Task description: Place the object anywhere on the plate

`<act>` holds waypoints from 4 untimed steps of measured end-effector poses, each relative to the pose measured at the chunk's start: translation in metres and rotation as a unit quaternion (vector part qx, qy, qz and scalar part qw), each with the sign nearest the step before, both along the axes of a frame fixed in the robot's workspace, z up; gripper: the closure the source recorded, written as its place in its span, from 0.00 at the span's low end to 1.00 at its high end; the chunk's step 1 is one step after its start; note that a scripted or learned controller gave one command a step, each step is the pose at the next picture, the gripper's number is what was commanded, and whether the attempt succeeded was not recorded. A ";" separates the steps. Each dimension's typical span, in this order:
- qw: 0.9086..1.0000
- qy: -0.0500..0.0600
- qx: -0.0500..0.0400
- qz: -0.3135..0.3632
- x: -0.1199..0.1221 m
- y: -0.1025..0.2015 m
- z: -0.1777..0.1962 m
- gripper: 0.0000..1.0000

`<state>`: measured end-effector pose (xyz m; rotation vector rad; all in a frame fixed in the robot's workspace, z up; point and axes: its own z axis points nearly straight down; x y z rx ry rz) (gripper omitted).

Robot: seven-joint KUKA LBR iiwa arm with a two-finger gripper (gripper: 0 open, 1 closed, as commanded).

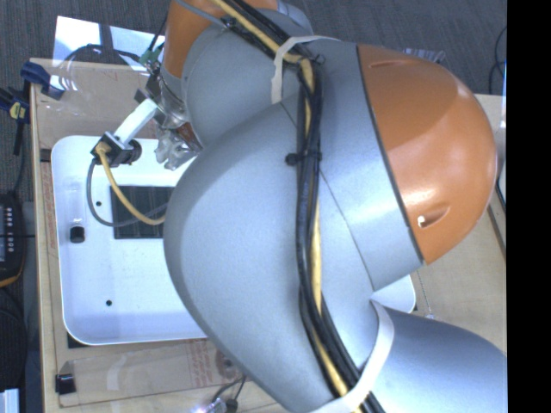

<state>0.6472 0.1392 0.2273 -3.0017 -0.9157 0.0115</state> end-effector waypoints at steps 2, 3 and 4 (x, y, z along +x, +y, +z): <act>0.981 -0.003 -0.001 -0.192 -0.004 0.007 0.010 1.00; 0.981 -0.005 -0.001 -0.193 0.000 -0.002 0.065 1.00; 0.983 0.000 -0.001 -0.184 0.001 -0.037 0.008 1.00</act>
